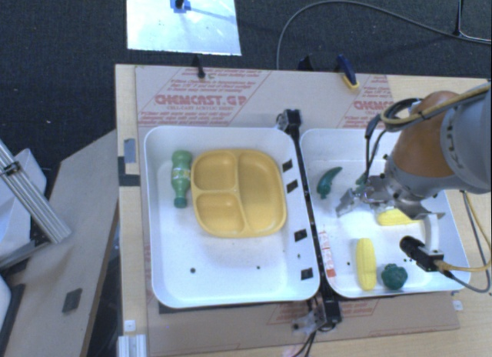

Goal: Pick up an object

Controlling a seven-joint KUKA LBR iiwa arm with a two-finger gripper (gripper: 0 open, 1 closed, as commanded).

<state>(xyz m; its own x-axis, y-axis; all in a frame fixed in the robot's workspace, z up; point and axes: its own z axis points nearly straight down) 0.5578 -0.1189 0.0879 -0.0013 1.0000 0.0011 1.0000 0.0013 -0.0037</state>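
— Where now?
— Low over the right bin (342, 148), gripper (357, 198) between a green chili pepper (329, 181) and a yellow toy piece (396, 217). Nothing visibly in its grasp. Spread or closed: cannot tell from this angle.
— Likeliest pick?
— Probably the pepper or the yellow piece, both just beside the gripper. Corn cob (366, 263) and a dark green lump (394, 275) nearer the front wall.
— Risks?
— Could shove the pepper toward the divider rather than straddle it. Could close on air if off-centre. Smooth, rounded toys, so likely to squirt out of a shallow pinch.
— Left bin (231, 271)?
— Well apart: yellow divided plate (237, 192), green bottle (181, 178) beside it.
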